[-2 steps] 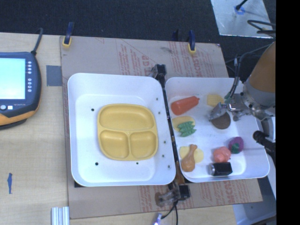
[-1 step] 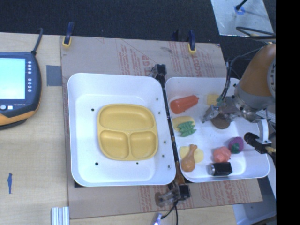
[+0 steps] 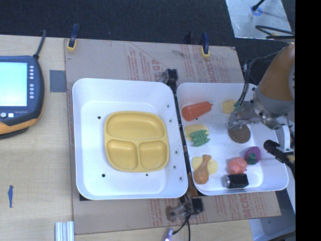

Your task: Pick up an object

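Observation:
The right bin (image 3: 220, 92) holds several toy foods: a red-orange carrot-like piece (image 3: 196, 110), a green bean pod on a yellow slice (image 3: 197, 136), a tan drumstick (image 3: 202, 167), a pink-red piece (image 3: 236, 164), a purple piece with a green top (image 3: 252, 154), a small yellow piece (image 3: 228, 106), a brown round piece (image 3: 239, 134) and a black-and-silver block (image 3: 235, 181). My gripper (image 3: 239, 119) reaches down over the right bin, right above the brown round piece.
The left bin (image 3: 85, 134) carries a yellow three-compartment plate (image 3: 136, 140). A teach pendant (image 3: 17, 94) lies at the far left of the bench. Clamps (image 3: 204, 43) hold the cardboard at the back edge. The arm's body (image 3: 276, 84) covers the right bin's far right corner.

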Motion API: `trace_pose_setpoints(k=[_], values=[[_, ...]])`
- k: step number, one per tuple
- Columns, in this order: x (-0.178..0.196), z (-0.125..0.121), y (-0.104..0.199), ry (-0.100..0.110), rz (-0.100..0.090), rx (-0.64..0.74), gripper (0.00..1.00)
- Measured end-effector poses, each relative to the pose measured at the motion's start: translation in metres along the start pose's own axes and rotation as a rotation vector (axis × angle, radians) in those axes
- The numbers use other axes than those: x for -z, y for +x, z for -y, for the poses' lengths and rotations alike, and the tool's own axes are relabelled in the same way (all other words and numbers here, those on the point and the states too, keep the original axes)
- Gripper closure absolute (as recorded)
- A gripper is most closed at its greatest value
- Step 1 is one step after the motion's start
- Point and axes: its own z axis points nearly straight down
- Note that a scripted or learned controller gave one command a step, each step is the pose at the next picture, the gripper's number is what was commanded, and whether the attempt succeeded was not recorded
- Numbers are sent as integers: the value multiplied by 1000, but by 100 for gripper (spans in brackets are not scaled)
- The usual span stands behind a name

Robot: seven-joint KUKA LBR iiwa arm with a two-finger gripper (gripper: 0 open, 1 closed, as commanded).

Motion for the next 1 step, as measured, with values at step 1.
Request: trace_pose_setpoints(k=[1], values=[[0,0,0,0,0,0,0]])
